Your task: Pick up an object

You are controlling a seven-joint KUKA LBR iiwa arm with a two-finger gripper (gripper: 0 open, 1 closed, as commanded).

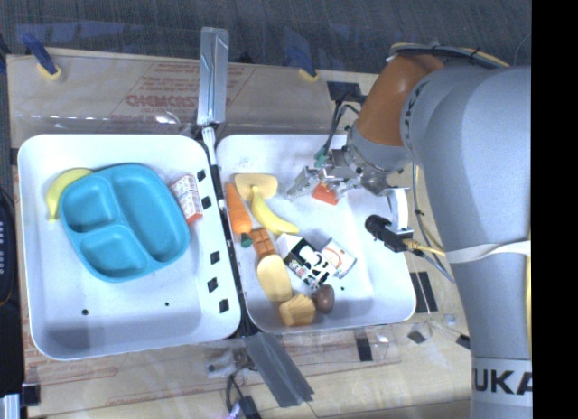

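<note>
As the tool (318,181) hovers over a small orange-red object (326,193), grip state unclear, a shallow pinch could let it slip.

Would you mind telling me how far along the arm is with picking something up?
Done: the gripper has reached into the right bin, at a small orange-red object. In hand: nothing visibly lifted; that object seems to rest on the bin floor. Left: secure a grasp and raise it. The carrot and banana lie nearby, untouched.
</note>
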